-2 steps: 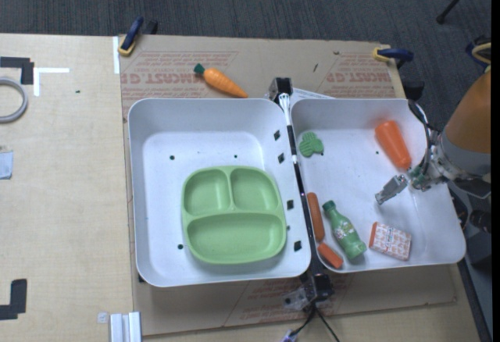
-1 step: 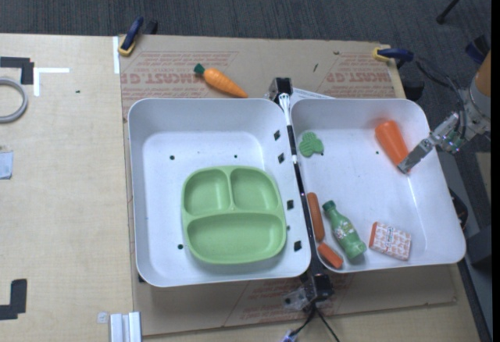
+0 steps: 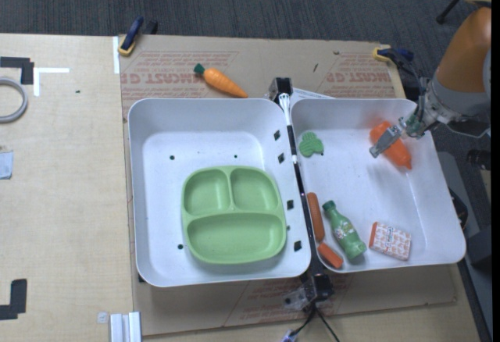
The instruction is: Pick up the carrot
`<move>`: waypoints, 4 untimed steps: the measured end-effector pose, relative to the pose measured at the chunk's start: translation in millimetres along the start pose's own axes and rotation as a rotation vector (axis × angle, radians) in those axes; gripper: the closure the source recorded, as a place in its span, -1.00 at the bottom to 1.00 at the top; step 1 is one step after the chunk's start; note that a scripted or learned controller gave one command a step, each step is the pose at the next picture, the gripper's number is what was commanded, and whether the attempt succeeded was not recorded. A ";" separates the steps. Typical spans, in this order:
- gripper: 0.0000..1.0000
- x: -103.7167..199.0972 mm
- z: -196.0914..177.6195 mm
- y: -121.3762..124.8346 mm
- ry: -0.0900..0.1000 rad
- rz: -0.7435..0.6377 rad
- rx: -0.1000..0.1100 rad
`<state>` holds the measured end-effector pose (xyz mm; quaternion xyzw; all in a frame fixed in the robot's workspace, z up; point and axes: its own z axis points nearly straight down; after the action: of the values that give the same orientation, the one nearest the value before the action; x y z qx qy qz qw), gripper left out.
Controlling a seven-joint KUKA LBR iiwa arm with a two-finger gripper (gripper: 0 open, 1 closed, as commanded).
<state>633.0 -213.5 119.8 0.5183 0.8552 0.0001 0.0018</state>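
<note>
A carrot (image 3: 221, 80) with a green top lies on the cardboard behind the left bin (image 3: 148, 176), outside both bins. My gripper (image 3: 384, 145) is far from it, low in the back right part of the right bin (image 3: 430, 200). There it hangs right over an orange, carrot-coloured item (image 3: 399, 154), which it partly hides. I cannot tell whether that item is touched or held.
A green divided plate (image 3: 233, 214) lies in the left bin. The right bin also holds a green leafy piece (image 3: 311, 144), a sausage (image 3: 315, 215), a green bottle (image 3: 344, 232), a small orange-red piece (image 3: 330, 256) and a pink-and-white packet (image 3: 389, 240).
</note>
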 end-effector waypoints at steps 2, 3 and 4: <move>1.00 76.2 27.3 -18.8 0.003 0.239 0.003; 1.00 66.8 27.1 -90.5 0.003 0.356 0.003; -1.00 66.8 27.1 -90.4 0.003 0.356 0.003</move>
<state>522.1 -196.2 92.4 0.6614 0.7500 -0.0001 -0.0001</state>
